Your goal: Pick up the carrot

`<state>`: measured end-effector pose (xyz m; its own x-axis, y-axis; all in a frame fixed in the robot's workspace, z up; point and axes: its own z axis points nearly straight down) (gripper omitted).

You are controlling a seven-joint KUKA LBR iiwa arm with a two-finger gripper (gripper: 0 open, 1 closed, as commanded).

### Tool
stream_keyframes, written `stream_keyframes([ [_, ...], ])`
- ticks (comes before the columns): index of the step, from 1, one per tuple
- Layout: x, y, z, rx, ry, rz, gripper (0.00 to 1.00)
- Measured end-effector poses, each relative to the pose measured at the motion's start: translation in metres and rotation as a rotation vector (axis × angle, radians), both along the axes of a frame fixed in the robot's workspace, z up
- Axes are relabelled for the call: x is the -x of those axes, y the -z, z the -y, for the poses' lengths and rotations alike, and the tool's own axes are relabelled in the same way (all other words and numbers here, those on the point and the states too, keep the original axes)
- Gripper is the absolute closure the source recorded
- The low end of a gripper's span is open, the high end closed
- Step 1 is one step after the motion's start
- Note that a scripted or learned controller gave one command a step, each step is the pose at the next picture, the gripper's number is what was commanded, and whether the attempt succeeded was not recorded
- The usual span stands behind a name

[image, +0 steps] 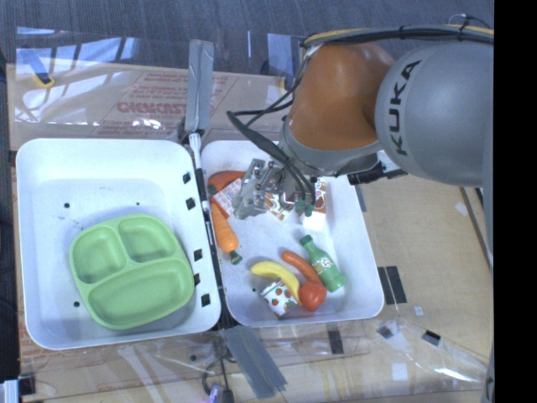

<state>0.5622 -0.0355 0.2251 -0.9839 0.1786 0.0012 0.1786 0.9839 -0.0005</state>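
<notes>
While I hold gripper [252,193] over right bin [357,233], carrot [223,230] lies just down-left of it, against bin's left wall, long axis running near-far. Grip state: cannot tell.

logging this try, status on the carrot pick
Pincer low in right bin, over the clutter. Carrot lies free by left wall, not gripped. Packets crowd its top.

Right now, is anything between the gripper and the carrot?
Nothing visible. The carrot lies against the right bin's left wall, with the gripper just right of its upper end; only bare bin floor shows between them.
</notes>
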Motion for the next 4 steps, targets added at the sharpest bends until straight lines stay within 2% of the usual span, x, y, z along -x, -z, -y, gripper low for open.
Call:
stream_keyframes([
  [1, 0.0, 0.001, 0.0, 0.0, 0.001, -0.001, 0.0],
  [2, 0.043, 0.049, 0.071, -0.001, -0.052, -0.003, 0.0],
  [3, -0.005, -0.017, 0.098, 0.0, -0.101, 0.0, 0.0],
  [4, 0.006, 0.125, 0.084, -0.003, -0.283, -0.004, 0.0],
])
